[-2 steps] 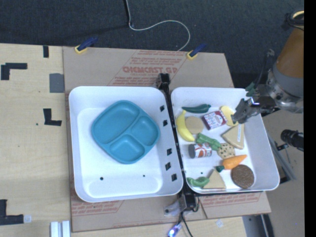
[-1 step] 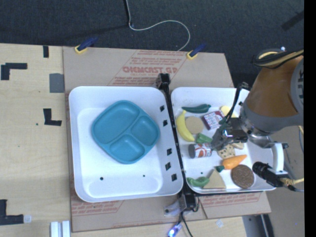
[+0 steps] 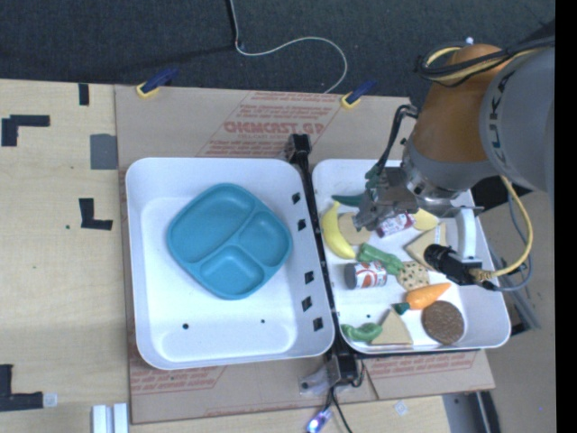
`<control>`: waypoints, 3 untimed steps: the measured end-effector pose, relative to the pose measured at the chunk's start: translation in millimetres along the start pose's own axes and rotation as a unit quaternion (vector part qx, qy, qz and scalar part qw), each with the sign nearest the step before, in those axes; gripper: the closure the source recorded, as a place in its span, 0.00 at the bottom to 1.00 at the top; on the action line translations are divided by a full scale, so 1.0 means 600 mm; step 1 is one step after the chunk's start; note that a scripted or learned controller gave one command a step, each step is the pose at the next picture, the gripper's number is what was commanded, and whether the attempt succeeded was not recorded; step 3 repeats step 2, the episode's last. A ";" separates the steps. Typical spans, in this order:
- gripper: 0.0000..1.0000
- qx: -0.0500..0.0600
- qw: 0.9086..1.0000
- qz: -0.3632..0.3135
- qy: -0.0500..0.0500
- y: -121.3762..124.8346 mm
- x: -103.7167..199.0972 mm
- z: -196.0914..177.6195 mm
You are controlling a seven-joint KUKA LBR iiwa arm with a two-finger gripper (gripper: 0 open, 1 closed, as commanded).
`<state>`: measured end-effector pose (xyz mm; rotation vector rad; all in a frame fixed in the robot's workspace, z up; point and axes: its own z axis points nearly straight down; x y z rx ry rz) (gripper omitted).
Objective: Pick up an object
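Glossy white bin [image 3: 494, 332] holds curved banana [image 3: 337, 233], round cookie [image 3: 444, 321].

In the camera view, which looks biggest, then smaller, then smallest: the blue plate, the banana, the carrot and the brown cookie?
Largest to smallest:
1. Blue plate, by far.
2. Banana.
3. Carrot and brown cookie look about alike, so I won't rank them.

Blue plate [image 3: 230, 240], yellow banana [image 3: 337, 233], orange carrot [image 3: 425, 294], perhaps brown cookie [image 3: 444, 321].
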<state>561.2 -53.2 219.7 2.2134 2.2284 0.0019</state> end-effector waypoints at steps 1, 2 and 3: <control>1.00 -0.007 1.000 0.000 0.001 -0.089 0.073 -0.363; 1.00 0.004 1.000 0.001 0.000 -0.103 0.149 -0.260; 1.00 0.004 1.000 0.001 0.000 -0.103 0.149 -0.260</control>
